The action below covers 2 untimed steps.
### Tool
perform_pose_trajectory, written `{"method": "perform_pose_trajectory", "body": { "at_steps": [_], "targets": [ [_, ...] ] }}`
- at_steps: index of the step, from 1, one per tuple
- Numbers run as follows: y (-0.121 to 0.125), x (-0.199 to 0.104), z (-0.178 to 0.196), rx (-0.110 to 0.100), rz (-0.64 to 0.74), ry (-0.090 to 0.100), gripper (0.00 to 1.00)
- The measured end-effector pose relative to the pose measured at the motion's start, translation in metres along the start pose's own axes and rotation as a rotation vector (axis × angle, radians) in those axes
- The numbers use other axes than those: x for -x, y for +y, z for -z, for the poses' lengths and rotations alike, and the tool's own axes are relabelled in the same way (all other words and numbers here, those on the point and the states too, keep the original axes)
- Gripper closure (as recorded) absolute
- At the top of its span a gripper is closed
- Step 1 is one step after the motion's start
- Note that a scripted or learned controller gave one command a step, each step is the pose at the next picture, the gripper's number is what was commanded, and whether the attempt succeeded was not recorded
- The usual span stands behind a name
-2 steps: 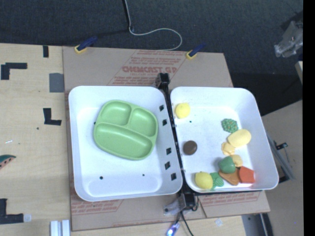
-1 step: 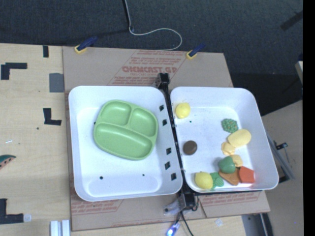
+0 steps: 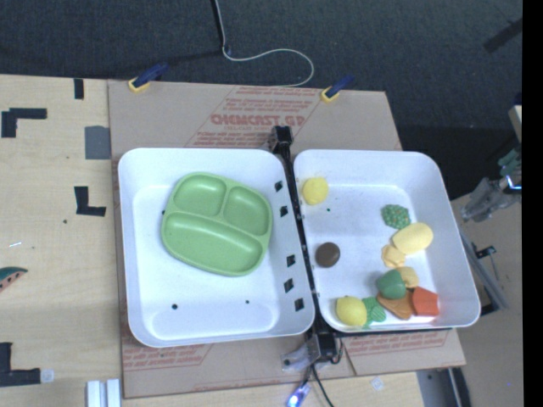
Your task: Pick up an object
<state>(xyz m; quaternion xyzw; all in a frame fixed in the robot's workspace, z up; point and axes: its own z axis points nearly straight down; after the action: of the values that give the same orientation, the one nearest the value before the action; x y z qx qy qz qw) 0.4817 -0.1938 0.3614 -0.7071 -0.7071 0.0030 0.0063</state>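
The right white bin [image 3: 428,172] holds several toy foods. A small yellow piece [image 3: 315,190] lies near its upper left wall, and a brown disc [image 3: 327,253] sits alone left of centre. A knobbly green piece [image 3: 394,216] and a yellow lemon shape [image 3: 412,238] lie toward the right wall. A green rounded piece [image 3: 392,284], an orange-red block [image 3: 424,302] and another yellow piece [image 3: 351,311] crowd the near right corner. Grey metal parts of the arm's end [image 3: 490,195] stand outside the bin's right wall, apart from every object.
The left white bin [image 3: 140,312] holds a green divided plate [image 3: 217,224], lying flat. Both bins rest on a cardboard sheet [image 3: 254,117] on the wooden bench. A white cable [image 3: 254,56] loops over the dark floor behind.
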Motion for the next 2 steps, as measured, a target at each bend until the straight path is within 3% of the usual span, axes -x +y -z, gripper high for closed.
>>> {"method": "perform_pose_trajectory", "body": {
  "at_steps": [1, 2],
  "targets": [
    [0.001, -0.017, 0.101, 0.022, 0.004, -0.008, 1.00],
    [0.001, -0.073, -0.007, 0.001, 0.005, -0.001, 1.00]
  ]
}}
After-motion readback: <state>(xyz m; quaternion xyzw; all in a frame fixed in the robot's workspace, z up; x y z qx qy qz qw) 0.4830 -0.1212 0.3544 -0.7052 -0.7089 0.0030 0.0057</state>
